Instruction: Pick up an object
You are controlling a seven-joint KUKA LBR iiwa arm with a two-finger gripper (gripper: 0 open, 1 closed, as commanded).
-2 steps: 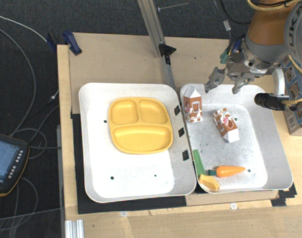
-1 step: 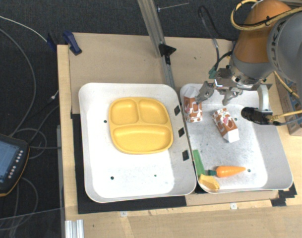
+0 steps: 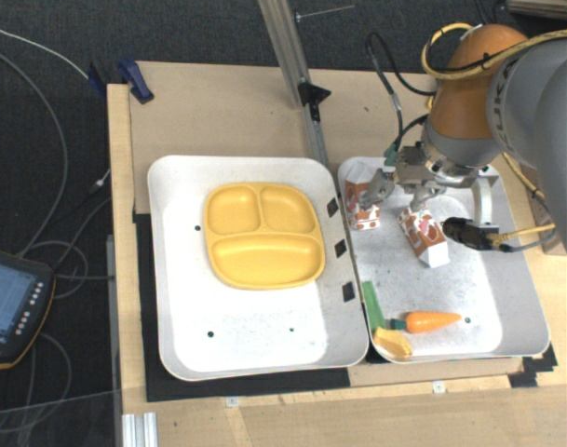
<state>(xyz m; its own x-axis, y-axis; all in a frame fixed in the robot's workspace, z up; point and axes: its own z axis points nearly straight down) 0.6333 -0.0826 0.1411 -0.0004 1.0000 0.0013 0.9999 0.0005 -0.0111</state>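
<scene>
Hanging over the far end of the right bin (image 3: 516,315), the gripper (image 3: 406,182) has its fingers spread with nothing between them, one small red-and-white carton (image 3: 362,206) just left of it and another carton (image 3: 425,235) lying tilted just below.

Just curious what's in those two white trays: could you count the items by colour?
Yellow: 2, divided plate, small piece
Orange: 1, carrot
Green: 1, stick
Red-and-white cartons: 2
Total: 6
</scene>
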